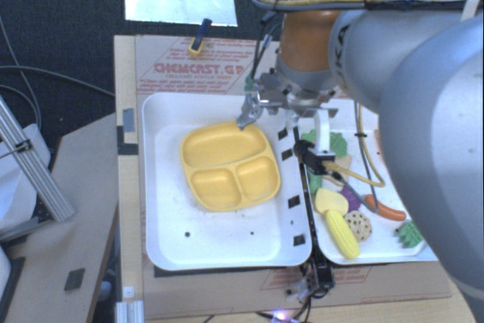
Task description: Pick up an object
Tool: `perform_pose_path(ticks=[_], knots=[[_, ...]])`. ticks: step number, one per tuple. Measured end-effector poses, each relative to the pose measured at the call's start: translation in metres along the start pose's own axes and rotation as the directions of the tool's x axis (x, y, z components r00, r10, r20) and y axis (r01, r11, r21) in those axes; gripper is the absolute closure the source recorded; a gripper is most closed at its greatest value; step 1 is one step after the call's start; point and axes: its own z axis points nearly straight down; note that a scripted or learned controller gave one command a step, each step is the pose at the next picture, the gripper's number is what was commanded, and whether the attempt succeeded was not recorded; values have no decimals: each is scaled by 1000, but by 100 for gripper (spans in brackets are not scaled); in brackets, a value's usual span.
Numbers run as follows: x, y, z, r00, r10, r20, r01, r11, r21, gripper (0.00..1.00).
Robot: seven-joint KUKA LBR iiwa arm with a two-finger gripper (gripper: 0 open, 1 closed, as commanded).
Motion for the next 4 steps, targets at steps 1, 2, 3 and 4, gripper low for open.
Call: perform_pose_path(ticks=[1, 2, 3, 4], knots=[[-91, -30, 36, 1000, 6, 0, -6, 1000, -3, 0], [-144, 13, 32, 1000, 1, 0, -1, 1000, -13, 0], [-196, 54, 63, 1000, 1, 0, -1, 1000, -10, 0], [-192, 53, 97, 1000, -6, -2, 6, 1000, -8, 0]])
